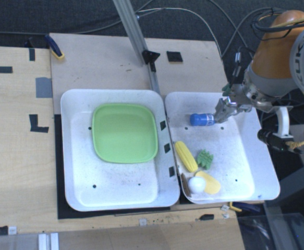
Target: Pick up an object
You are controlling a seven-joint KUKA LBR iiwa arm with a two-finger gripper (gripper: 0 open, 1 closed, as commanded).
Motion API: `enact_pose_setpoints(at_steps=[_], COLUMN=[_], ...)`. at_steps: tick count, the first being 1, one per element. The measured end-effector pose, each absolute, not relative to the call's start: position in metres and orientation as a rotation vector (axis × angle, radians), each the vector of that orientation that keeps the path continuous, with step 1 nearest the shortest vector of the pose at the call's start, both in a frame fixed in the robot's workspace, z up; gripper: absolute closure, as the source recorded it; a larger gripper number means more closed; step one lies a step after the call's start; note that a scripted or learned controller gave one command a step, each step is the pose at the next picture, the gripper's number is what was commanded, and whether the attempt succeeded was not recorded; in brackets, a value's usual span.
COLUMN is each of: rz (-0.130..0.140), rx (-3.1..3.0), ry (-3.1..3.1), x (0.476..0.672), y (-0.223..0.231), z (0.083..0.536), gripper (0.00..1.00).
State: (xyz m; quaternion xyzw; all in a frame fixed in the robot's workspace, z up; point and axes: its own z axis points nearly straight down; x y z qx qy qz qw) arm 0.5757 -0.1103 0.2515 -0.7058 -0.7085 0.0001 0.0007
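Observation:
A small blue cylinder (201, 120) lies on its side in the upper part of the right bin (245, 155). My gripper (222, 111) hangs at the cylinder's right end, touching it or just above it. Lower in the same bin lie a yellow corn cob (185, 156), a small green leafy piece (205, 159), a white ball (197, 184) and a yellow piece (211, 183) beside the ball.
The left bin (76, 155) holds a flat green square plate (124, 133). A slanted metal pole (136, 30) rises behind the bins. Cables run across the dark floor at the back. The arm's orange band (277, 46) is over the right bin's far right corner.

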Motion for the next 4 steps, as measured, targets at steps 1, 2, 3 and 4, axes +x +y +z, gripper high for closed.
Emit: enact_pose_setpoints(at_steps=[1, 2, 3, 4], rz=[-0.001, 0.001, 0.0, 0.002], rx=[-2.217, -2.215, -2.217, -2.216], ry=[-2.226, -2.225, -2.225, -2.225], x=[0.568, 0.564, 0.549, 0.544], y=[-0.059, -0.002, 0.044, 0.093], z=[0.258, 0.244, 0.239, 0.225], gripper=[1.0, 1.0, 1.0, 1.0])
